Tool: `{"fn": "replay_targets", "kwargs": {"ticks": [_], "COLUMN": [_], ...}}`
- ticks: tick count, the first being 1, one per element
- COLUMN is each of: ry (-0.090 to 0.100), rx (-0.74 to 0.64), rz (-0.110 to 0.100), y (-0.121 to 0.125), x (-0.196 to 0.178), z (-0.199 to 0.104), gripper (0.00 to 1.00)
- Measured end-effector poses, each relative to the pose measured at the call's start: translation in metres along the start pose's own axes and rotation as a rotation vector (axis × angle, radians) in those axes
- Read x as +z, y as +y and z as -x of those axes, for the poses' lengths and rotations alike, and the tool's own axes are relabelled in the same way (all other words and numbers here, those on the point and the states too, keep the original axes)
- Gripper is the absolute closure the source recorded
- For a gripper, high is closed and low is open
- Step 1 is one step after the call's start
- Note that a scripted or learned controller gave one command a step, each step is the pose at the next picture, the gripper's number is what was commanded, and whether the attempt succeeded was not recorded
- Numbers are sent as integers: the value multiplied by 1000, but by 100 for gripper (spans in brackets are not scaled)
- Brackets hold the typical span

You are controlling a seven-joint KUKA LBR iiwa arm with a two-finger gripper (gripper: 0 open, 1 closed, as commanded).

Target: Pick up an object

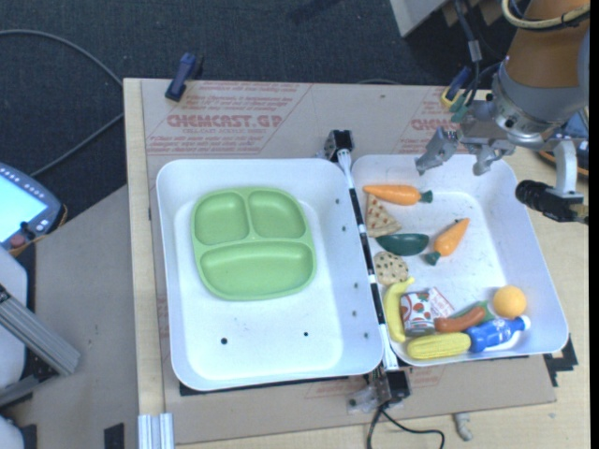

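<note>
My gripper point(460, 157) hangs over the far edge of the right bin point(535, 251), its two fingers point(430, 155) spread open with nothing between them. Just below it lies a carrot point(393, 194), and a second carrot point(451, 237) sits toward the bin's middle. A triangular cracker point(379, 217), a dark green piece point(404, 244) and a cookie point(390, 268) lie along the left side. At the near end sit a banana point(395, 309), a red and white box point(426, 309), a sausage point(459, 321), a corn cob point(435, 347), a blue bottle point(494, 333) and an orange point(509, 301).
The left bin point(187, 335) holds a green divided plate point(253, 243). A black clip point(339, 143) sits at the far end of the seam between the bins. A blue clamp point(182, 75) rests on the cardboard at the back left.
</note>
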State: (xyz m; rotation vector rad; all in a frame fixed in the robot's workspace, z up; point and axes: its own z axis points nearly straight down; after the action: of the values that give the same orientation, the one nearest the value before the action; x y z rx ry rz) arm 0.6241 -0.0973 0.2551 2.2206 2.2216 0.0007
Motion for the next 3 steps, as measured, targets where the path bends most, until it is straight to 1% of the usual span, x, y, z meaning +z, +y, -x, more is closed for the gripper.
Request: {"fn": "replay_targets", "kwargs": {"ticks": [1, 2, 3], "ry": [-1, 1, 0], "rx": [1, 1, 2], "rz": [-2, -2, 1], "y": [-3, -24, -23], "x": [105, 171, 160], "z": [70, 75, 75], "gripper": [0, 0, 100]}}
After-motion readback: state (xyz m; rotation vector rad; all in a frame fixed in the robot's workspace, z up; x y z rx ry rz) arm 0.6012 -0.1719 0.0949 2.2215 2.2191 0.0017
